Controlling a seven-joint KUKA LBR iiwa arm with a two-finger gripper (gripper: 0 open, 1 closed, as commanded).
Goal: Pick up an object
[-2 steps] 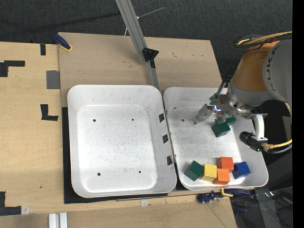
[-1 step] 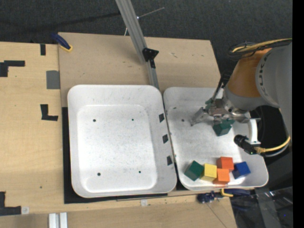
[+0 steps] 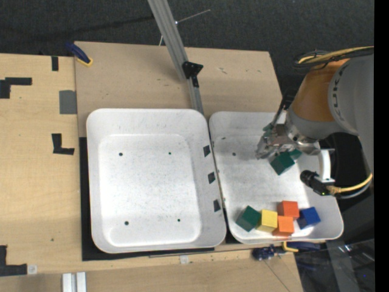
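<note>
Matte cubes (image 3: 276, 216) clustered in right bin (image 3: 240, 175), jaws (image 3: 275, 152) gripping green block (image 3: 282, 162) — tilted, lifted

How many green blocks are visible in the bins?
2. One dark green block is in the right bin, right at the hand. The other green block sits at the left end of the cluster near the bin's front edge. More may be hidden under the arm.

Two bins sit side by side on the bench (image 3: 243, 78). In the right bin (image 3: 240, 181), five blocks (image 3: 278, 216) cluster touching along the near edge. A sixth block (image 3: 282, 162) lies farther back, directly beside the gripper (image 3: 271, 148).
</note>
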